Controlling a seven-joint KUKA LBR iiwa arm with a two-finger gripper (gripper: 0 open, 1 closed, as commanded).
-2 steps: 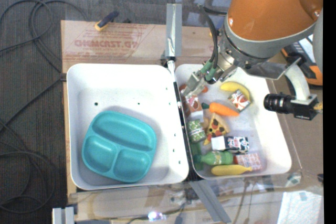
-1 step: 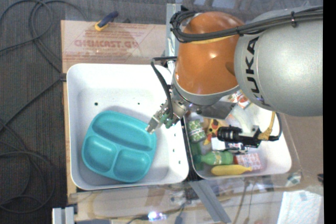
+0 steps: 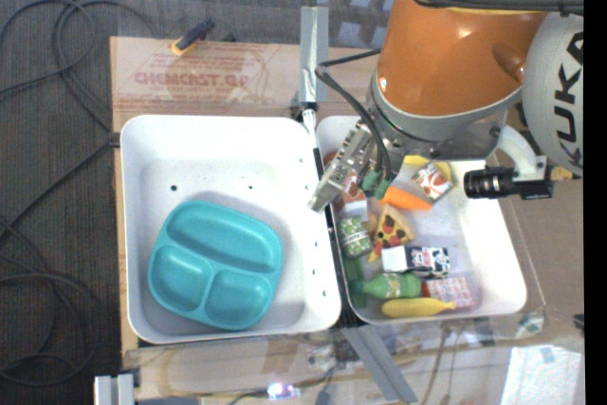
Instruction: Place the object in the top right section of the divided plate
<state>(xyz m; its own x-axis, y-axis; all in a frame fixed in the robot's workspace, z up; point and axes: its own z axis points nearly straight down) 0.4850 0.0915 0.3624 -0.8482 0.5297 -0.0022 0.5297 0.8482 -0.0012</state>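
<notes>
Divided plate (image 3: 216,265) in left bin (image 3: 142,156)

arm (image 3: 455,43): glossy orange dome housing over a grey ring collar. black cables loop across the dome top. white link at right bears black letters "ku". metallic claw (image 3: 343,168) assembly beneath, small black cylinder beside it.

A teal divided plate (image 3: 216,265) is seen in the left bin (image 3: 171,133). The gripper (image 3: 334,180) is hung over the right bin's (image 3: 498,247) left edge, above toy foods: pizza slice (image 3: 392,228), banana (image 3: 417,307), carrot (image 3: 408,198).
</notes>
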